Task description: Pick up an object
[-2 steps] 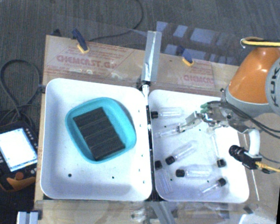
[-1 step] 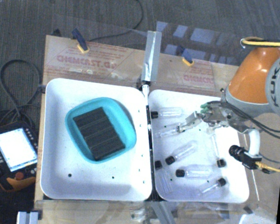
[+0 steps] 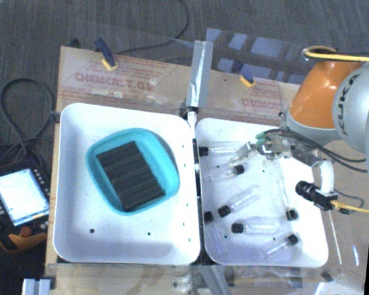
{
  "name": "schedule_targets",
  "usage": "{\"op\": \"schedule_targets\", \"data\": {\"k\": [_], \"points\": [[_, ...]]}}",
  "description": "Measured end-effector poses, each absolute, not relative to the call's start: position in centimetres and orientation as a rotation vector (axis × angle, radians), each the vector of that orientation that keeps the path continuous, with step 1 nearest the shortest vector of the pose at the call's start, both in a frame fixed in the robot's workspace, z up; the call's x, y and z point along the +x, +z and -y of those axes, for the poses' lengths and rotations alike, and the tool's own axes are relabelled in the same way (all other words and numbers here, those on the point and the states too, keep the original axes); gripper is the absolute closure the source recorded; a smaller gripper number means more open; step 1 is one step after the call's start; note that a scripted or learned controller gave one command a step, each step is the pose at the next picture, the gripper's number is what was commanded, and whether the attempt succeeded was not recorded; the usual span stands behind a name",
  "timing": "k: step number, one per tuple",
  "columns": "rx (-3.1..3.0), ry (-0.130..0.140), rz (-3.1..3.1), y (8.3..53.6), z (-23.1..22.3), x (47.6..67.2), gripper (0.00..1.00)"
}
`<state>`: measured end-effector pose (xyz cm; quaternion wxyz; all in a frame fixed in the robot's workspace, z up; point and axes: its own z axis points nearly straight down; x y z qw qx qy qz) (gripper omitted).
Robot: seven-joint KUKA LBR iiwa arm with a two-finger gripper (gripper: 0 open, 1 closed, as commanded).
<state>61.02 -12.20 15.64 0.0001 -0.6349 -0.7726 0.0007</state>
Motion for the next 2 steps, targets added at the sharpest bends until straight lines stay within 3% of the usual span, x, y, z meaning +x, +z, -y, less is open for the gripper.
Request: {"op": "schedule_targets", "data": {"k": [1,2], "points": [[-1.813,-0.005,2.579,9.0,11.4,63.3,0.0],[-1.816,-0.014,2.581,10.1,11.3,63.5,1.0]]}}
